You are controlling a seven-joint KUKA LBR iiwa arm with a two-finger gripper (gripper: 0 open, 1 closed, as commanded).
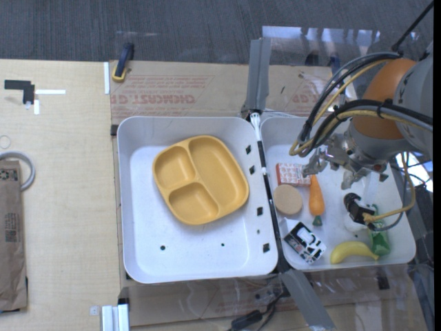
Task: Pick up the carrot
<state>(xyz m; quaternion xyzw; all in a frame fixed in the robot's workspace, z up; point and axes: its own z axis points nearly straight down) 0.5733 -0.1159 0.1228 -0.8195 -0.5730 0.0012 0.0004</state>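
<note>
The carrot (315,196) lies in the right bin (406,216), orange, pointing up-down with its green stub toward the near side. My gripper (333,170) hangs just above and to the right of the carrot's far end. Its fingers stand apart, one finger (320,163) over the carrot's tip and the other to the right. The gripper is open and nothing sits between the fingers. The arm's orange band (386,92) is above it.
Beside the carrot are a tan round disc (288,200) and a red-and-white box (291,174). A banana (353,252), a green item (380,242) and a black-and-white item (304,241) lie at the near side. The left bin (138,254) holds a yellow divided plate (200,179).
</note>
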